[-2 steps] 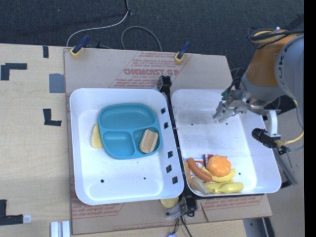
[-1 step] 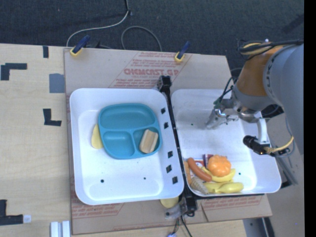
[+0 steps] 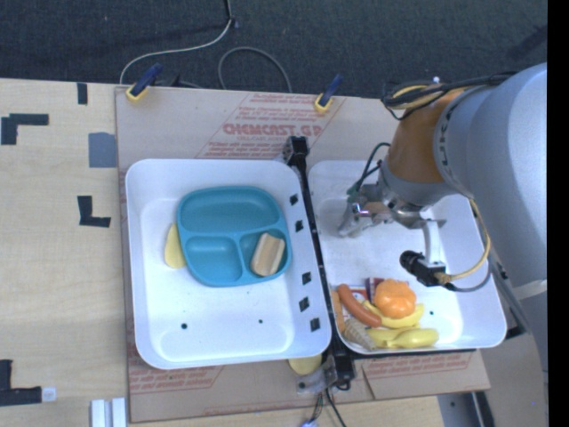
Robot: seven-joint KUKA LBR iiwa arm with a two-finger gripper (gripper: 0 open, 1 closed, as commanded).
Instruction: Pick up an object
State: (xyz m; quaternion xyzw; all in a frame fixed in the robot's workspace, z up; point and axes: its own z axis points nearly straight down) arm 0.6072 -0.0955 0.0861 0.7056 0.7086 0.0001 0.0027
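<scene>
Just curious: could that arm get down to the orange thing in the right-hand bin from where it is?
Probably yes. The orange item lies on top of the pile, uncovered, and the gripper hangs over the same bin.

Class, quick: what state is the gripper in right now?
Gripper: over the right bin; open or shut cannot be told.

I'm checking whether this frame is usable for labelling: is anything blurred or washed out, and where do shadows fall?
Camera view: the grey arm with the orange band looks soft and looms large at the right; the white right-hand bin is bright but not blown out; the arm casts soft shadows on its floor; the blue divided plate and the toy food pile read sharp.
</scene>
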